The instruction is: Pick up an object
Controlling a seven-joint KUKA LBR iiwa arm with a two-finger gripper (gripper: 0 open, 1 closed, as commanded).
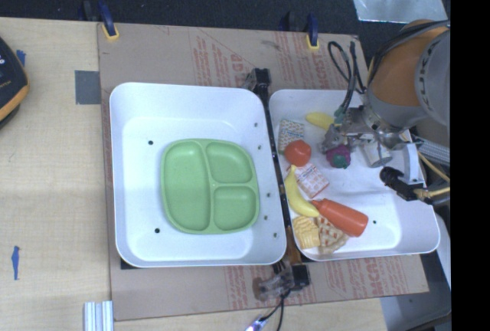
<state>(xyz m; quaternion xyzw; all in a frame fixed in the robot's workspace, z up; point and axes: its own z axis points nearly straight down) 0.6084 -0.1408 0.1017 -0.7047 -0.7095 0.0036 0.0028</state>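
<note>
My gripper (339,141) hangs low over the back middle of the right bin (413,234). A small purple toy fruit (339,158) lies directly beneath it, touching or nearly touching the gripper's tip. A yellow piece (319,120) lies just behind and to the left of the gripper. A red tomato (298,152) sits to its left. From this angle the gripper's own body hides its tip.
The right bin also holds a speckled packet (289,130), a pink-and-white wrapped item (311,180), a banana (298,199), an orange carrot (343,217) and waffle pieces (318,234). A green divided plate (209,185) lies in the left bin (130,168). Black cables (346,65) trail behind the wrist.
</note>
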